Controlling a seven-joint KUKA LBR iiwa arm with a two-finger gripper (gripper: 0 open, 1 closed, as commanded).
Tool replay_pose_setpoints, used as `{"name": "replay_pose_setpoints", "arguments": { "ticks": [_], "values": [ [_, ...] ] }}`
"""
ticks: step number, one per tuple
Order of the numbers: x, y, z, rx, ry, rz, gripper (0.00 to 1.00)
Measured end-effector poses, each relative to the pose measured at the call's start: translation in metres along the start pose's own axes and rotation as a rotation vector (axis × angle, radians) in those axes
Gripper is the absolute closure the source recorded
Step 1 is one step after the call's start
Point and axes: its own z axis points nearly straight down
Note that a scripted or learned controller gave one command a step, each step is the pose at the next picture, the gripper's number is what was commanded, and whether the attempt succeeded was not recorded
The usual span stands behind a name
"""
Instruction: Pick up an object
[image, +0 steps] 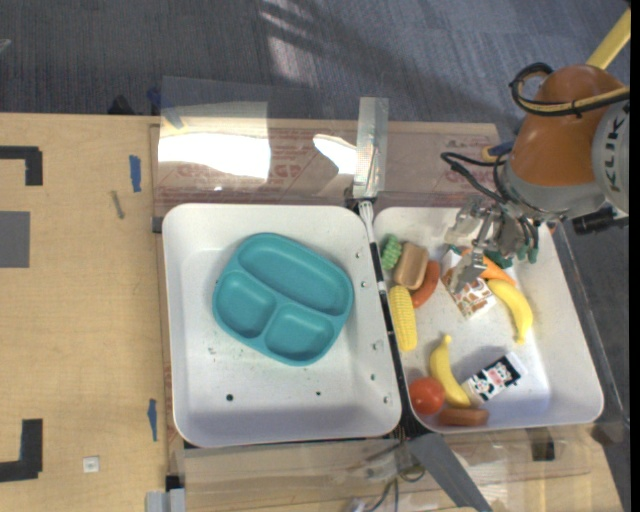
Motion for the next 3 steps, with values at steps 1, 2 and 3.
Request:
{"name": "replay_pose_setpoints", "arguments": {
  "ticks": [1,2,3],
  "values": [
    [0.046,-0.017,0.052,-0.001,-0.005,0.060,0.00],
    [0.042,-0.015,0.038,-0.002,-0.021,0.058,1.00],
    [0.165,-0.013,0.029,0.002,0.007,0.281,1.00]
  ]
}}
